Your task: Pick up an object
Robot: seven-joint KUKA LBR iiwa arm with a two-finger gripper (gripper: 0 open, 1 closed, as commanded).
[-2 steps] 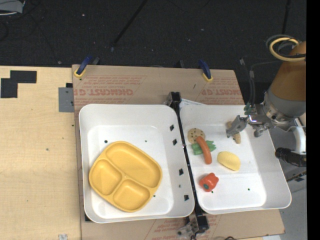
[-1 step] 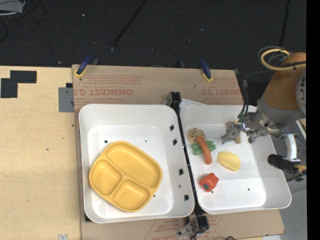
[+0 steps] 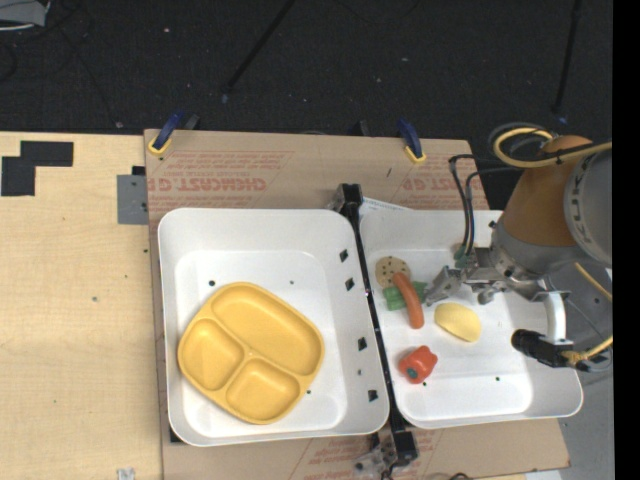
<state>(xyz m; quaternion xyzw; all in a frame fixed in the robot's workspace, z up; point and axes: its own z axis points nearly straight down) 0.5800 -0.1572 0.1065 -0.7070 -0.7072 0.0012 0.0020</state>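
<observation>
Lying just below pincer (image 3: 452, 286): yellow lemon (image 3: 458, 321), right bin (image 3: 560, 400).

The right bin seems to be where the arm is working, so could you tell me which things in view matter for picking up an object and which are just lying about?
For the job:
- gripper
- carrot
- yellow piece
- red piece
- tan disc
- right bin

Lying about:
- yellow divided plate
- left bin
- blue clamps

Yellow divided tray (image 3: 250, 352) lies in the left bin (image 3: 175, 268).
</observation>
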